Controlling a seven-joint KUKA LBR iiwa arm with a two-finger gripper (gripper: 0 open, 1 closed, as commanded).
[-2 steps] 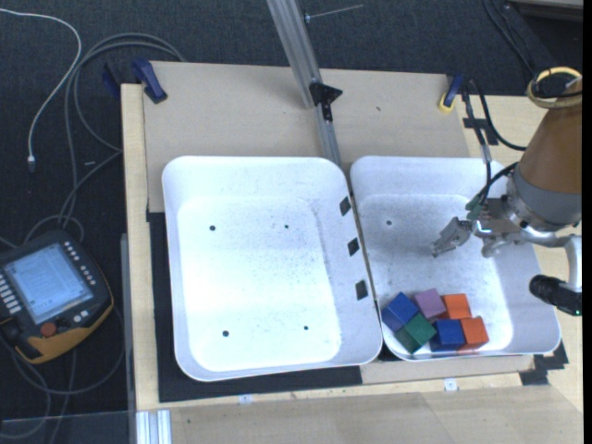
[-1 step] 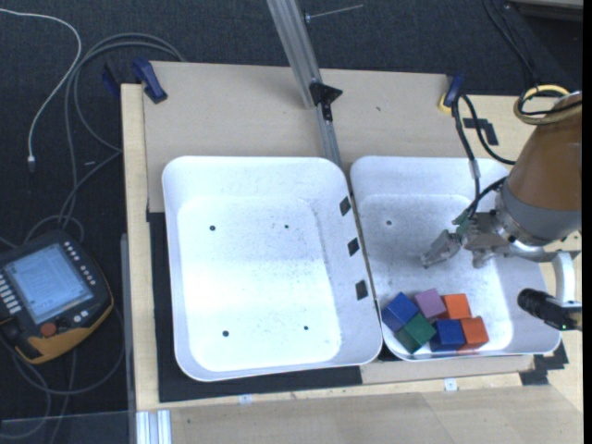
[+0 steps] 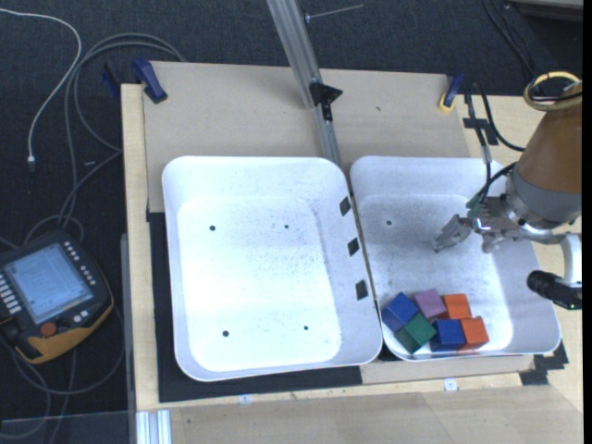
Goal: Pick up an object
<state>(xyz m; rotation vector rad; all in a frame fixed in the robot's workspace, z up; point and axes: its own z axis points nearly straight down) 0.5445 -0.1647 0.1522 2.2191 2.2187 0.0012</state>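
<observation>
Blocks [image 3: 435,318]: blue, purple, orange, green, clustered | gripper [image 3: 450,236]: slightly parted, holding nothing

Bright even overhead light, soft shadows, slight blur.

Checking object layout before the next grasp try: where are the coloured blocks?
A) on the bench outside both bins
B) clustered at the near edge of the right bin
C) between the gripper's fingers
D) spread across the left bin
B: the coloured blocks sit bunched together at the near edge of the right bin, with the gripper above that bin, apart from them.
</observation>
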